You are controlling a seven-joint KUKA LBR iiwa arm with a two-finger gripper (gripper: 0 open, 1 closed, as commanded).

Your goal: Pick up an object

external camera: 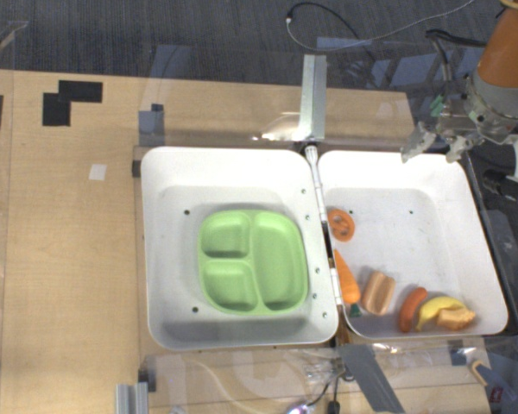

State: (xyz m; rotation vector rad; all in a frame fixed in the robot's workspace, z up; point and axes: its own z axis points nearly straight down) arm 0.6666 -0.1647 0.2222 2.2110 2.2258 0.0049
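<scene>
In the right bin [432,188] lie several toy foods. A round orange slice [341,223] rests near the left wall. Below it, an orange carrot [346,279] lies along the divider. Along the near wall sit a tan bun-like piece [378,292], a red-orange piece [412,309], a yellow banana [439,307] and a tan chunk [458,319]. My gripper [433,149] hangs over the bin's far right edge, well away from all the foods. It is open, with nothing between its fingers.
The left bin [168,231] holds a green divided plate [250,260]. A metal post [314,93] stands behind the divider between the bins. Black cables [363,33] run across the floor at the back.
</scene>
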